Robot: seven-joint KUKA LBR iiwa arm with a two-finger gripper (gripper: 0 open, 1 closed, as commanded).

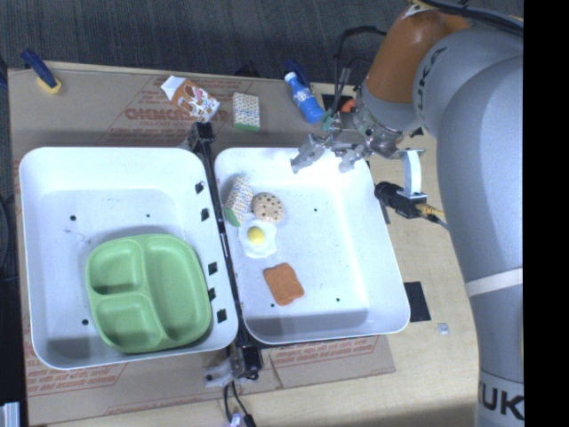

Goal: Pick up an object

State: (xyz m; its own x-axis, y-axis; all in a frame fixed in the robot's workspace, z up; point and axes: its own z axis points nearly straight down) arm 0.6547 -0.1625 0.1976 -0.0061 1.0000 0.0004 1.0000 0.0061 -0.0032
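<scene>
In the right bin (382,265) lie a striped packet (237,196), a round cookie (267,205), a toy fried egg (259,238) and an orange-brown toast slice (283,284), all toward the bin's left half. My gripper (329,157) hangs over the bin's far edge, up and to the right of the cookie. Its fingers (304,159) are spread apart and it is open, with nothing between them.
The left bin (44,203) holds a green divided plate (147,292). Behind the bins on the cardboard lie a blue bottle (304,96), two snack packets (189,99) (245,111) and a blue clamp (40,69). The arm's grey body fills the right side.
</scene>
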